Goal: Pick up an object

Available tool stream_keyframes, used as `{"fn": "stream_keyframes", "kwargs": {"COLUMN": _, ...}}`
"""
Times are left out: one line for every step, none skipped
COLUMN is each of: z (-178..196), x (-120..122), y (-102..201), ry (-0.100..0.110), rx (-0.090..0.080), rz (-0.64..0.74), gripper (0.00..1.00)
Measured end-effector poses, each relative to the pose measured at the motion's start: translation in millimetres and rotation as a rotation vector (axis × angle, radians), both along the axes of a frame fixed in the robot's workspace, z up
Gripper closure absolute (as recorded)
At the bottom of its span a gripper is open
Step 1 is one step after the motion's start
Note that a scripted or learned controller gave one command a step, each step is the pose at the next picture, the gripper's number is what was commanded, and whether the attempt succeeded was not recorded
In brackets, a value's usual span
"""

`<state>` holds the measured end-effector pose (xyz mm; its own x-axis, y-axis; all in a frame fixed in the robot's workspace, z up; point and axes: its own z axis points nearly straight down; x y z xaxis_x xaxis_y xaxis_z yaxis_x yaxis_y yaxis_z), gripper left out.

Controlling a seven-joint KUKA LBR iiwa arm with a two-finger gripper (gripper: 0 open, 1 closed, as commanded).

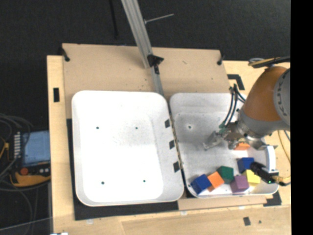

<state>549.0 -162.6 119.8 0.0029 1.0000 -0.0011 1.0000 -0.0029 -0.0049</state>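
Note:
The right bin holds several small blocks along its near edge: a blue block, an orange block, a green block, a purple block, a yellow block and a second blue block. The arm reaches in from the right. My gripper hangs low over the bin's middle, up and left of the blocks. A small orange piece shows just right of the gripper, partly hidden by the wrist. Nothing is visibly held.
The left bin lies beside the right one, split from it by a ridge with black clips. A slanted metal rod rises behind the bins. Cables and a blue box sit off the bench at left.

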Motion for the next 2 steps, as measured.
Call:
{"fn": "stream_keyframes", "kwargs": {"z": 13, "x": 2, "y": 0, "ry": -0.010, "rx": 0.002, "rz": -0.007, "gripper": 1.00}}
{"fn": "stream_keyframes", "kwargs": {"z": 74, "x": 5, "y": 5, "ry": -0.011, "rx": 0.000, "rz": 0.006, "gripper": 1.00}}
